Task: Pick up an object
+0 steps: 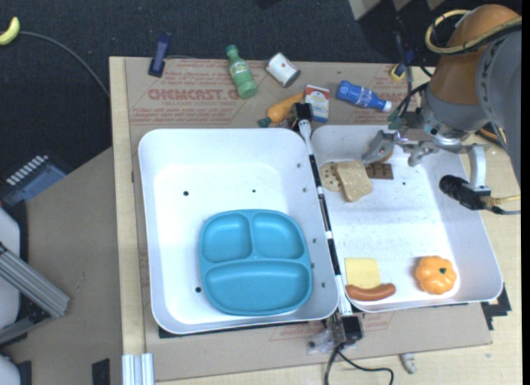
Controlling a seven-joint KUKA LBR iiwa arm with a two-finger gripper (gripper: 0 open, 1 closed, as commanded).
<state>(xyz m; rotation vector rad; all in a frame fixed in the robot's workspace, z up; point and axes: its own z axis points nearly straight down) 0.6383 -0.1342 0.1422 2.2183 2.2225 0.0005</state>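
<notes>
Over the far end of the right bin (489,259), the gripper (402,145) hangs with its fingers spread, nothing between them. Just left of it and nearer lie a slice of toast (354,180), a round cracker (330,176) and a small brown piece (381,170). At the near end sit a cheese square (361,272), a sausage (371,291) and an orange pumpkin (436,275). A blue divided plate (254,261) fills the left bin (166,176). This looks like the approach step; next it must descend over the toast and close.
</notes>
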